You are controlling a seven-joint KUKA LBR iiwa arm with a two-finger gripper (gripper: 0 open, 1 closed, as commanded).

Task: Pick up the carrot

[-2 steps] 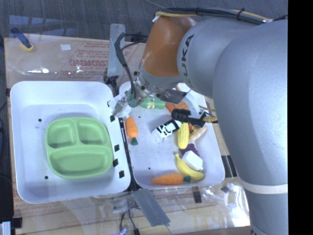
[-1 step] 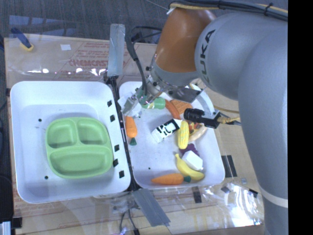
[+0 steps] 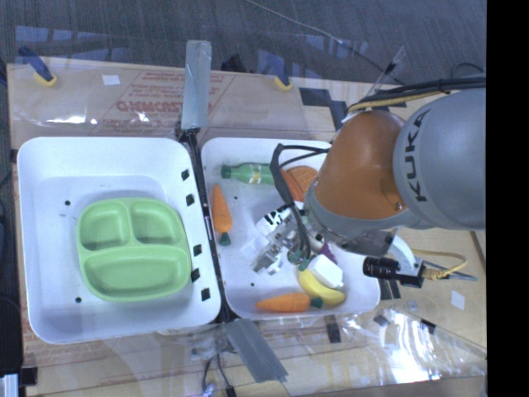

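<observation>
1. Left bin (image 3: 41, 222): shallow, white, rounded corners. Holds one green divided plate (image 3: 132, 249) with three compartments, lying flat near the bin's middle.
2. Right bin (image 3: 240, 151): shallow, white, set just beside the left bin, their inner walls touching along a black seam.
3. Carrot (image 3: 221, 212): orange, green-tipped at its lower end, lying lengthwise along the right bin's left wall, tip pointing toward the near side. Apart from the gripper, nothing touching it from above.
4. Second carrot (image 3: 283, 303): orange, lying crosswise along the right bin's near wall, green end touching or just beside the banana.
5. Banana (image 3: 321, 288): yellow, near the right bin's near-right corner, partly covered by a white block (image 3: 325, 270) resting on it.
6. Green bottle (image 3: 248, 173): lying on its side at the right bin's far wall, cap toward the left.
7. Orange rounded item (image 3: 301, 178): just right of the bottle, partly hidden behind the arm and a black cable; kind not determinable.
8. Arm (image 3: 413, 168): grey, with a large orange band, reaching in from the right and covering the right bin's right half.
9. Gripper (image 3: 277, 251): metallic, low over the right bin's middle, between the two carrots. Finger spread not discernible; nothing seen clamped in it.
</observation>
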